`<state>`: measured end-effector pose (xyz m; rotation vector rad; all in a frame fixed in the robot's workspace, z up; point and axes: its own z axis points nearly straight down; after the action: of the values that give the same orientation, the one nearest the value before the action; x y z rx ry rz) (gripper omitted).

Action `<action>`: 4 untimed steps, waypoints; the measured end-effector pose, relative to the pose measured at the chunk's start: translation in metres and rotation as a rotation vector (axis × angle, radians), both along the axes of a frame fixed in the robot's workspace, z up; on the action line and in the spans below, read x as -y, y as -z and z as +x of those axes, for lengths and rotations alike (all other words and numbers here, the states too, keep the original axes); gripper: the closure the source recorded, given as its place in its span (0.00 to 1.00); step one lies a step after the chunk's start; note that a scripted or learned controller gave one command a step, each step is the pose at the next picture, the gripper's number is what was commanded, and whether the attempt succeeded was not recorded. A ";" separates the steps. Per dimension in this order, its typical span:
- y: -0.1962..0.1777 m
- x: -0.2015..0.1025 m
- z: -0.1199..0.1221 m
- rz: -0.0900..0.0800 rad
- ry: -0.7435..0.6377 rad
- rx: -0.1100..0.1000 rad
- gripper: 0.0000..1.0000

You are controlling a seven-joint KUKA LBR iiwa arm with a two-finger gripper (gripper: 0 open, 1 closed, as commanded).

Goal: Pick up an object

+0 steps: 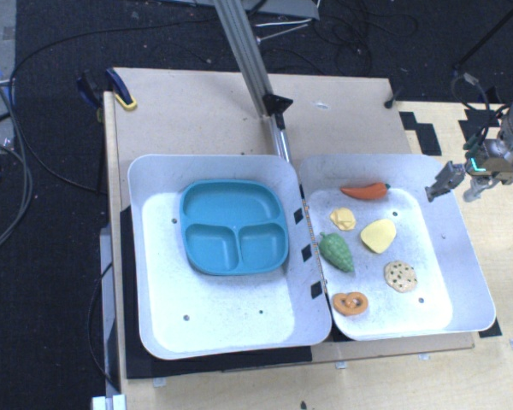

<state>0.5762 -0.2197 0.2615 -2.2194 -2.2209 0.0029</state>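
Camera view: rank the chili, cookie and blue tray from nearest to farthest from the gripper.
From the gripper, at the right bin's far right edge:
1. Chili, top of the right bin.
2. Cookie, lower in the right bin.
3. Blue tray, in the left bin.

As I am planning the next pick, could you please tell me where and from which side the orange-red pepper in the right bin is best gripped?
Grip the orange-red pepper across its thick middle, coming straight down from above. It lies flat and lengthwise left to right near the far wall of the right bin, so fingers closing across its narrow width probably fit best. The yellow pieces sit apart below it, leaving room. The hand hangs at the bin's right edge.
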 end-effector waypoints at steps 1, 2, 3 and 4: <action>-0.002 0.000 0.001 -0.001 -0.001 0.003 0.00; 0.045 -0.008 0.003 0.001 -0.002 -0.001 0.00; 0.089 -0.004 0.003 0.000 0.001 -0.001 0.00; 0.152 -0.009 0.001 0.001 0.000 -0.002 0.00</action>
<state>0.5770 -0.2103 0.1092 -2.2178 -2.2186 0.0040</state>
